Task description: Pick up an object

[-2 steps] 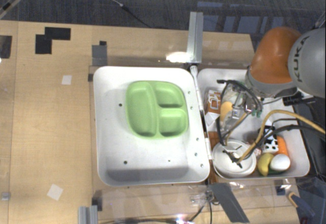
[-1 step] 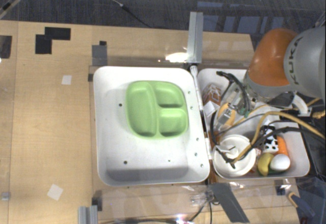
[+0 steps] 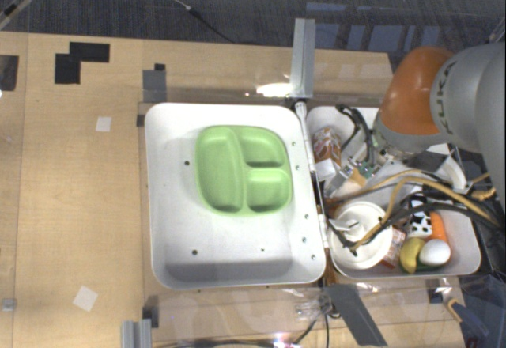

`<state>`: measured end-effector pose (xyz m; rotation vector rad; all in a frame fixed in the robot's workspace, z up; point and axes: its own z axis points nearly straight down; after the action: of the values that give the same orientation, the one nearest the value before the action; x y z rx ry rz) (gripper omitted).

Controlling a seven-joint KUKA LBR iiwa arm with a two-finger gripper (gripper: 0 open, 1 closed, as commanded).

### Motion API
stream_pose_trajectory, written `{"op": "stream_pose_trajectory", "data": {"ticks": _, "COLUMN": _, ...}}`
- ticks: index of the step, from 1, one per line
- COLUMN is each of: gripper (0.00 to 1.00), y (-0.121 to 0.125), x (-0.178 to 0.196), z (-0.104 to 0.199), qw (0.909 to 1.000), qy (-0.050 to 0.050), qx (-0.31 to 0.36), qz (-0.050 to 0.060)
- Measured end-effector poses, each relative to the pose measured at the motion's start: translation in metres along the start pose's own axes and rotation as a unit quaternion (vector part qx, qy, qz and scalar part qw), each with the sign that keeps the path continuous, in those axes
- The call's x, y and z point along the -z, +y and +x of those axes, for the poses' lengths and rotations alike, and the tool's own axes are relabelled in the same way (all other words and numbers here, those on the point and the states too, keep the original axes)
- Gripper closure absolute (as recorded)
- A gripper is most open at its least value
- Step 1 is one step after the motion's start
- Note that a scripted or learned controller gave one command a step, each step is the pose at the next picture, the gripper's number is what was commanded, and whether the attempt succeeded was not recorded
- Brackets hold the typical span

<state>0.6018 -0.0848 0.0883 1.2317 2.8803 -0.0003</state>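
Note:
The right bin (image 3: 473, 259) holds a heap of small objects. Among them are a white bowl (image 3: 360, 221), a yellow-green fruit (image 3: 410, 254), a white egg (image 3: 436, 251), an orange carrot-like piece (image 3: 439, 226) and a brown wrapped item (image 3: 325, 145). My gripper (image 3: 345, 172) is low in this bin near its left wall, just above the white bowl and beside the brown item. Cables and the wrist hide what lies under it. I see no object clearly held.
The left bin (image 3: 170, 251) bears a green divided plate (image 3: 241, 168) near its middle. A metal post (image 3: 303, 58) stands behind the wall between the bins. The grey arm with its orange band (image 3: 415, 90) covers the right bin's far right part.

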Motion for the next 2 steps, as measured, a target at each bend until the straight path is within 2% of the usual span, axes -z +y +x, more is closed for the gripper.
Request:
{"op": "stream_pose_trajectory", "data": {"ticks": 1, "gripper": 0.0, "y": -0.024, "x": 0.001, "z": 0.019, "qw": 0.9999, "qy": -0.002, "qx": 0.011, "qz": -0.003}}
{"op": "stream_pose_trajectory", "data": {"ticks": 2, "gripper": 0.0, "y": -0.055, "x": 0.001, "z": -0.007, "qw": 0.9992, "qy": -0.001, "qx": -0.041, "qz": -0.003}}
